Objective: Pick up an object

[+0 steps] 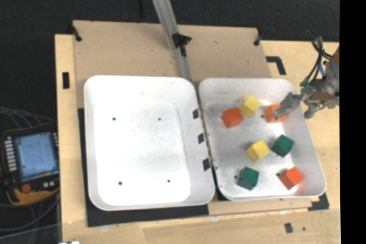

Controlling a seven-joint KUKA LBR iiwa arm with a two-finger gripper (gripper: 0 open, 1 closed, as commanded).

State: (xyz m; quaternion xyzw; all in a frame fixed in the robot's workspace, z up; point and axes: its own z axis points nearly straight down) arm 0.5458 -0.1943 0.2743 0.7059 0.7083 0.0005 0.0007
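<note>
No brand, label or readable writing anywhere, and the lit screen of the pendant [31, 160] at nine o'clock is too blurred to read. Counting now: two white bins side by side on the bench [66, 66]. The left bin [94, 94] shows just four small dark dots on its floor. The right bin [220, 91] carries seven cubes: three orange, two yellow, two green. One orange cube [231, 118] sits at the bin's ten o'clock with a yellow cube [250, 106] just beside it at its one o'clock. A second yellow cube [258, 150] lies mid-bin, a green cube [282, 146] just beside it at three. Another green cube [248, 178] sits at six, an orange cube [291, 178] at four. The gripper [297, 104] comes in at the bin's two o'clock, fingers spread wide, one finger [287, 104] lying over the third orange cube [272, 113], the other finger well off it, so nothing is pinched between them.
</note>
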